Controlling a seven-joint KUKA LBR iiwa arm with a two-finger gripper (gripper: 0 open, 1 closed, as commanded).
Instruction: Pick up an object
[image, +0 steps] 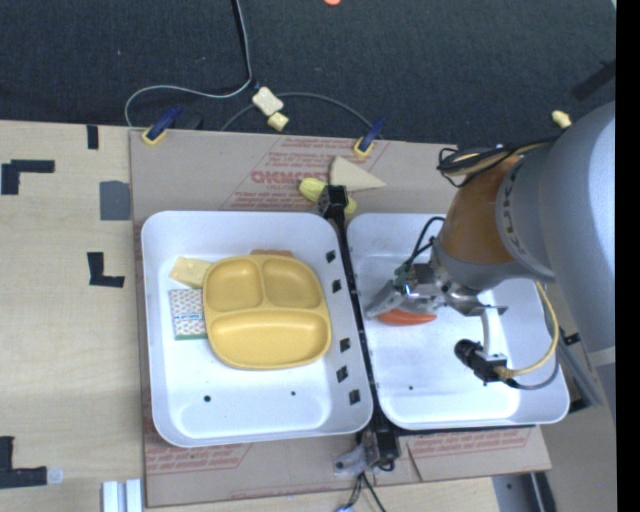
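A flat orange object (410, 318) lies on the floor of the right bin (450, 400), near its left wall. My gripper (386, 299) reaches in from the right and points left, low over the bin. Its tip sits just above and to the left of the orange object, close to it or touching it. The grey arm with its orange band (478, 225) covers the bin's upper right part.
The left bin (250, 420) holds a yellow divided plate (267, 310), a small checkered packet (186, 312) and a pale yellow piece (188, 270). A black strip (345, 300) joins the two bins. A yellow cable (540, 360) loops off the wrist.
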